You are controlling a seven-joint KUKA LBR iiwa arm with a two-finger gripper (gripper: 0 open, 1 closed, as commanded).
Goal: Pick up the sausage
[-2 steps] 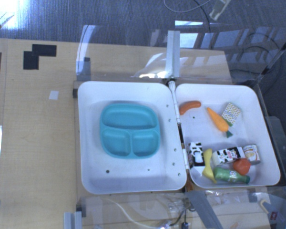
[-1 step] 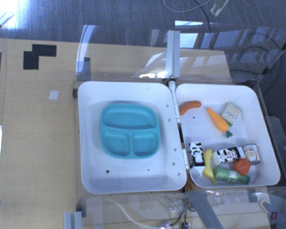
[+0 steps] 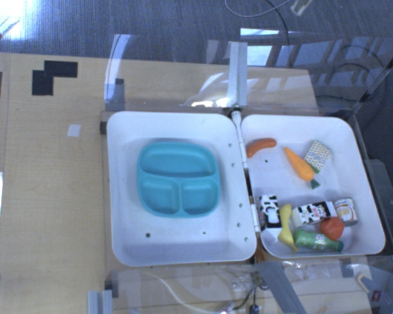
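Sausage (image 3: 261,146) waits at the top left corner of the right bin (image 3: 354,142), close against its left wall.
Risk, as I judge it: that wall may block one finger, so the grasp slips; the carrot (image 3: 299,164) nearby could get nudged. How the tool stands, and how the sausage lies relative to it, I cannot tell.

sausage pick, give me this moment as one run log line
sausage: far-left corner of right bin, lying free | nearest: carrot, apart | blue plate: in left bin | pick: not yet done
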